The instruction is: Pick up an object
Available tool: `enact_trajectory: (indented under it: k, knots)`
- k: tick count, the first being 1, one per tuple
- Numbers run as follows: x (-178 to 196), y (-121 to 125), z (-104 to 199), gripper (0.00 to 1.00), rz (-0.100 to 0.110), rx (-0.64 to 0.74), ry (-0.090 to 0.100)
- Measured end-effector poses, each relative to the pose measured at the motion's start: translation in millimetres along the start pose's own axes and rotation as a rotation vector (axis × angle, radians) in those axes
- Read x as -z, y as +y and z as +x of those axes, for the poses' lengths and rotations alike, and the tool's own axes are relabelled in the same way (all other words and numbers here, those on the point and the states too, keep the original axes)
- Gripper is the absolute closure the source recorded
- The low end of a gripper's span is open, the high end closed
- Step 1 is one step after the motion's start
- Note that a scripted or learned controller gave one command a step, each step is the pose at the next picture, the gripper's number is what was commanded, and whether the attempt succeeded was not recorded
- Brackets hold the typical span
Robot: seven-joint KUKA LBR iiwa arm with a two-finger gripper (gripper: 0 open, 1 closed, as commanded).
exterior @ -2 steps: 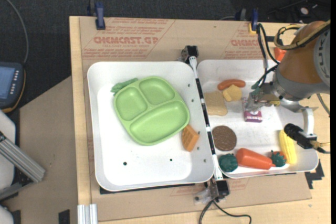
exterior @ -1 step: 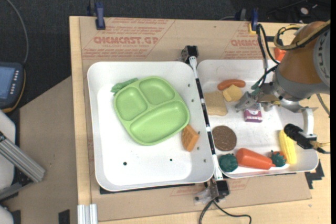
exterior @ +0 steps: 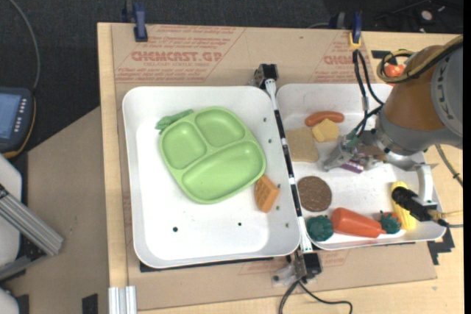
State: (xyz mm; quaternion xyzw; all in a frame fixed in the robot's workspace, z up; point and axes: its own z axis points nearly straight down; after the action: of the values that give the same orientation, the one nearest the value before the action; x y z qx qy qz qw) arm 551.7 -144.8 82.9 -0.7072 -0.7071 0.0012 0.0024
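Your likeliest target, the small purple piece (exterior: 352, 167) in the right white bin (exterior: 368, 92), lies just under the gripper (exterior: 344, 158); it looks light, rigid, probably slick, so pinch its short sides. You cannot tell the gripper's opening. A tan slice (exterior: 302, 145) sits at nine o'clock, a brown disc (exterior: 314, 193) at seven.

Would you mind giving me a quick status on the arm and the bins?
Gripper low in right bin, jaws unreadable. Nothing seen held. Bread slice, cheese, sausage crowd beside it. Green tray in left bin.
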Motion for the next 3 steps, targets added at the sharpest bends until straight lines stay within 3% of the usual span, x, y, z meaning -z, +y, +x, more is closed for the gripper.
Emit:
enact_trajectory:
  k: [1, 2, 3]
  knots:
    - [12, 1, 0, 1.00, -0.006, 0.000, -0.002]
    - [11, 1, 0, 0.00, -0.005, 0.000, -0.002]
    - [2, 52, 51, 0.00, -0.010, 0.007, -0.002]
